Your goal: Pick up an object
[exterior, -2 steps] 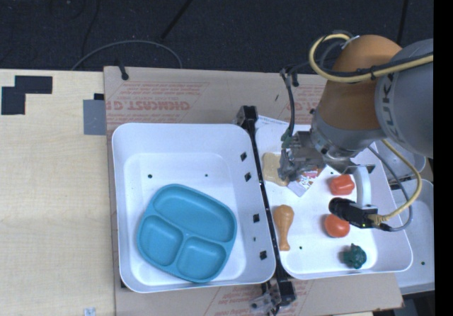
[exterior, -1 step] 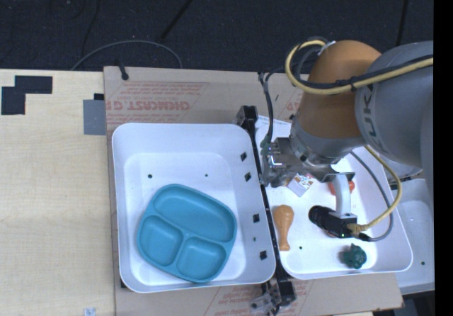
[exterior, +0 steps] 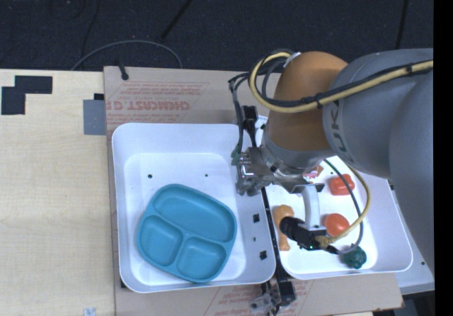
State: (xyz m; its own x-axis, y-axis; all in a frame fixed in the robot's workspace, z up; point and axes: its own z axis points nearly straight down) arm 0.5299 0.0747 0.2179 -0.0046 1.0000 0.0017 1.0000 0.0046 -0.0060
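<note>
My gripper (exterior: 247, 181) hangs below the orange wrist band, low over the left edge of the right bin (exterior: 396, 254), close to the wall shared by the two bins. The arm hides most of that bin. Around it I see a red-orange piece (exterior: 342, 184), a round orange piece (exterior: 336, 223), a tan-orange piece (exterior: 283, 216) near the gripper, and a dark green piece (exterior: 355, 258) at the front. Nothing shows between the gripper's tips.
The left bin (exterior: 131, 166) holds a blue divided plate (exterior: 186, 232) lying flat towards its front. Cardboard (exterior: 163, 98) lies under both bins, and pale wooden bench top (exterior: 49, 201) spreads to the left.
</note>
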